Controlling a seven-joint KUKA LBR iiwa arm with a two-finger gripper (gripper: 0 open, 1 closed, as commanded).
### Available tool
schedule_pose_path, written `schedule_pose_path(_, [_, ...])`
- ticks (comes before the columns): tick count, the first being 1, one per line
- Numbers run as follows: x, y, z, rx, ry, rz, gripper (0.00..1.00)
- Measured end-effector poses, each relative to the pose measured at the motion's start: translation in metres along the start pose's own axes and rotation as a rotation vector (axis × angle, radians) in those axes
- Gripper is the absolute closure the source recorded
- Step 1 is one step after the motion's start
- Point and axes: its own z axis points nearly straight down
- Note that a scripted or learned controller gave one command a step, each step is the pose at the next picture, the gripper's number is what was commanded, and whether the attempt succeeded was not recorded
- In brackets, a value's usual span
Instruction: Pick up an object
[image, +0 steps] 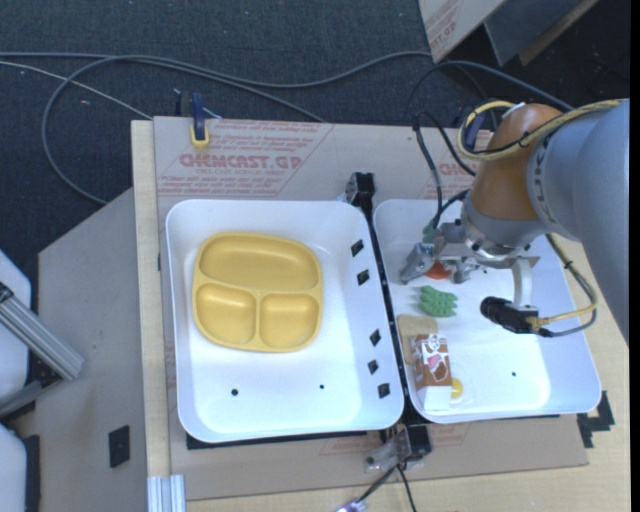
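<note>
A: How far along is the pick?

B: Not done, by my reading. The tool (432, 262) is low in the right bin (560, 385), toward its far-left part, right by a small orange-red piece (438, 269) and just beyond a green toy (437, 300). Nothing is visibly lifted, and I cannot tell whether the tool is spread or closed; the wrist housing hides too much.

A: So which object is the target?

B: Probably the orange-red piece or the green toy, since both lie next to the tool. The brown snack packet (432, 362), with a bit of yellow at its near end, lies further toward the bin's near-left corner, apart from the tool.

A: What is left, then?

B: A firm grip and a lift clear of the bin floor. Neither shows.

A: And the other bin?

B: The left bin (200, 390) holds a yellow divided plate (258, 290) in its far half, untouched as far as I can judge. A row of black clips (372, 338) runs down the seam between the bins.

A: The surroundings?

B: The bins sit on a sheet of cardboard (250, 160) with red print, held by a blue clamp (200, 115) at the worktop's far-left corner. Dark carpet (90, 40) lies beyond, with cables (60, 95) trailing over it, and a cardboard box (460, 20) past the far-right corner.
</note>
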Motion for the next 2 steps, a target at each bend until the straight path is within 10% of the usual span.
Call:
schedule_pose_path(1, [0.0, 0.001, -0.014, -0.005, 0.0, 0.001, 1.0])
schedule_pose_path(2, [-0.004, 0.012, -0.067, -0.01, -0.002, -0.001, 1.0])
